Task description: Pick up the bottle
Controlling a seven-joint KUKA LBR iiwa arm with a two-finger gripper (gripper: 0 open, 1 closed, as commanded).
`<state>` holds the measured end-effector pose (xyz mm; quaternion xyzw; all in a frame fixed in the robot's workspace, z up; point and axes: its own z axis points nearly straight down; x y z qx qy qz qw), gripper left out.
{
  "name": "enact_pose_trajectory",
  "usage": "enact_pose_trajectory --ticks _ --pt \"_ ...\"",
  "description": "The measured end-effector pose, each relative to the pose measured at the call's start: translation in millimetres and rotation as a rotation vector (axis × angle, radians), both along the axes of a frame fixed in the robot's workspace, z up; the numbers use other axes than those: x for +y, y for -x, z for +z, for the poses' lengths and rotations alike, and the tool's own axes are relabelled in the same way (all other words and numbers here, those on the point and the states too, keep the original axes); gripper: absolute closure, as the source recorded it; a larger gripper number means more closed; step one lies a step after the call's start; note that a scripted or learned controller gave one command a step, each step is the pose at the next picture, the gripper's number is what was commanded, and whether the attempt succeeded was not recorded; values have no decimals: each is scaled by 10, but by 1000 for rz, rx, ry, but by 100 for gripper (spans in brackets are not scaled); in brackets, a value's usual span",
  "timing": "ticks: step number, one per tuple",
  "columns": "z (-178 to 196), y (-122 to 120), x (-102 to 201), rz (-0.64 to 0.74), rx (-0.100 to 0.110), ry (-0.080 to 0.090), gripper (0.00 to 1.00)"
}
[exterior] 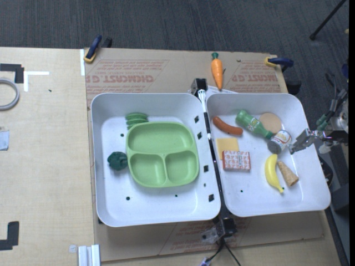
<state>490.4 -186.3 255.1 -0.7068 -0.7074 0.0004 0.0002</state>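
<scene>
Camera view puts our tool (302,141) at the right bin's (310,198) right edge; we cannot tell its state. The bottle (254,124) lies tilted nearby, between sausage (227,126) and can (280,139); we should straddle its narrow width.

I'm looking into a robot lab: cardboard sheet (183,73) clamped to a bench (44,148), dark carpet (166,10) at twelve o'clock, tape markers (14,73) at nine.

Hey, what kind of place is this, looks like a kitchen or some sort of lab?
Probably a robot lab test bench, not a kitchen: two shallow white plastic bins sit on cardboard held by blue and yellow clamps, holding toy food like a small green plastic bottle and a yellow plastic banana.
</scene>
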Motion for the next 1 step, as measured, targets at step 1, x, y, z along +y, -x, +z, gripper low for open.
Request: enact_pose_trajectory --ticks 1 --pt "92 -4 -2 1 0 1 100"
